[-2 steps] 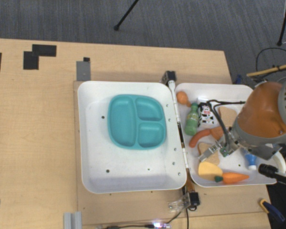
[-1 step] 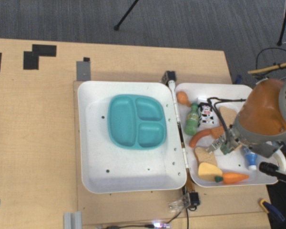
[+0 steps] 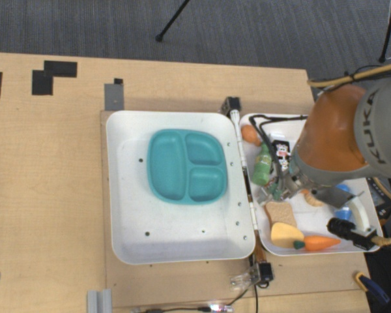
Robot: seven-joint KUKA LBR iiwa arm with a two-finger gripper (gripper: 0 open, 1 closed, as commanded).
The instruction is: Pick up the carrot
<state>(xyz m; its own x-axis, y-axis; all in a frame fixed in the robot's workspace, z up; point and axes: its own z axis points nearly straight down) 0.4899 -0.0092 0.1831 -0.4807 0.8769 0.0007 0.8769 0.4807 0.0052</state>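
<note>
Approach step: claw, grip state unclear, hovers in right bin far of carrot; next, shift nearer-right and descend.

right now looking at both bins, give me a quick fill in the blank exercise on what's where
1. The teal divided plate lies in the ____ bin of the two as the camera sees them.
2. The carrot lies near the ____ edge of the right bin, as the camera sees it.
3. Just left of the carrot lies a ____ wedge-shaped piece.
4. The gripper hangs beside a ____ bottle-shaped item.

Missing words: left; bottom; yellow; green
</note>
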